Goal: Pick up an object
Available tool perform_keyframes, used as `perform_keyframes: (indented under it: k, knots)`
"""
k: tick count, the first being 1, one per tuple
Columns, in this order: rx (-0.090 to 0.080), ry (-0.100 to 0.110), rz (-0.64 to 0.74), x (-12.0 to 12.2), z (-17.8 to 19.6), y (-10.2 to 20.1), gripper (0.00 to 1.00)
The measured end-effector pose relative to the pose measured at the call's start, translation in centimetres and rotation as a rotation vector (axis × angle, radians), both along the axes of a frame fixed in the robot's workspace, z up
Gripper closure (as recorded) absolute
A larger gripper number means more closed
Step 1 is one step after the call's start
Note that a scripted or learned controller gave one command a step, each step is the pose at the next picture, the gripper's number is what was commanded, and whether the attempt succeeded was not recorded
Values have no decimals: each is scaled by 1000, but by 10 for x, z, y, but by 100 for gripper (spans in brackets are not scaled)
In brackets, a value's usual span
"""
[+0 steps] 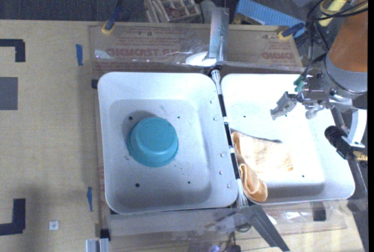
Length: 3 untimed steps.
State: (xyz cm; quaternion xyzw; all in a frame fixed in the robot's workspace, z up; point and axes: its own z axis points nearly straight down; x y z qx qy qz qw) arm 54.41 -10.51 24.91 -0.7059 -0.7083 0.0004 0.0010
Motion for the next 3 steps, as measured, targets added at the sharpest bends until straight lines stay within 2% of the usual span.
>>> perform_keyframes:
  k: [1, 2, 3]
  knots:
    - [-3, -5, -80, -38, 52, -41, 0]
    - [-1, -2, 24, -57, -61, -13, 0]
    - [-3, -14, 123, -40, -158, -74, 0]
